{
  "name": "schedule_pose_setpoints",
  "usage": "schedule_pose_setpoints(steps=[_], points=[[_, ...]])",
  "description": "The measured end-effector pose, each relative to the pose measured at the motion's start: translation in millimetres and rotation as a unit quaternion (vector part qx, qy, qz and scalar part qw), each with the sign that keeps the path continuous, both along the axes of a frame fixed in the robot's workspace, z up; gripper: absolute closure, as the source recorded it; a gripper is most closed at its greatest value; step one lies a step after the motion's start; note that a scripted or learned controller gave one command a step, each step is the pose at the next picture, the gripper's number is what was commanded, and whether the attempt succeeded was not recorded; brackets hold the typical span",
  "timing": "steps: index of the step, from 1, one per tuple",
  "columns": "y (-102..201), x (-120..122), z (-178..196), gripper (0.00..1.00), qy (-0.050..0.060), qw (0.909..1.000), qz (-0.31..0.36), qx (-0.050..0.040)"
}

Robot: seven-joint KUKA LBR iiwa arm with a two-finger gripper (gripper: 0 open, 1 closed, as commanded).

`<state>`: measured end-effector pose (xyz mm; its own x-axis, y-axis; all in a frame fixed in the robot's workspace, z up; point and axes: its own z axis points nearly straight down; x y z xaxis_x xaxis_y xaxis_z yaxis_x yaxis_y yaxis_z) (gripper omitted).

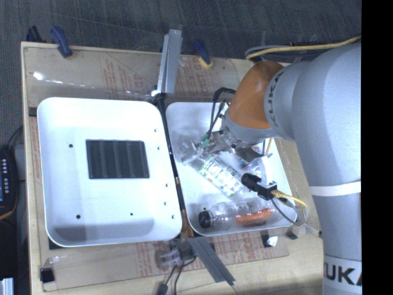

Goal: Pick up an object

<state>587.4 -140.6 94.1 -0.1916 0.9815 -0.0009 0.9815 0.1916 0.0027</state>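
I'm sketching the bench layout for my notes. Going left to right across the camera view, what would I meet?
Left white bin with its dark grille patch → right white bin → clear plastic bottle lying in it → grey arm with its orange band.

Left bin [61, 165]: on the desk [92, 66], just beside the right bin [184, 121].
Right bin: bottle [224, 216] near the front wall; my pincer [212, 146] above it.

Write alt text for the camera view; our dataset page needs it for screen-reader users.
A grey arm with an orange band reaches from the right into the right bin, its pincer over a clear plastic bottle. Another clear bottle lies near the front rim; the left bin has a dark grate.
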Motion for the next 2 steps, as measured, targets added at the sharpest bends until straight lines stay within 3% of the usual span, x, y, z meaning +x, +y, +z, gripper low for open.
schedule_pose_setpoints(steps=[1,2], points=[[0,1,11,1.00,-0.001,1.0000,0.002,-0.0004],[68,49,98,1.00,0.002,0.9990,0.046,0.0003]])
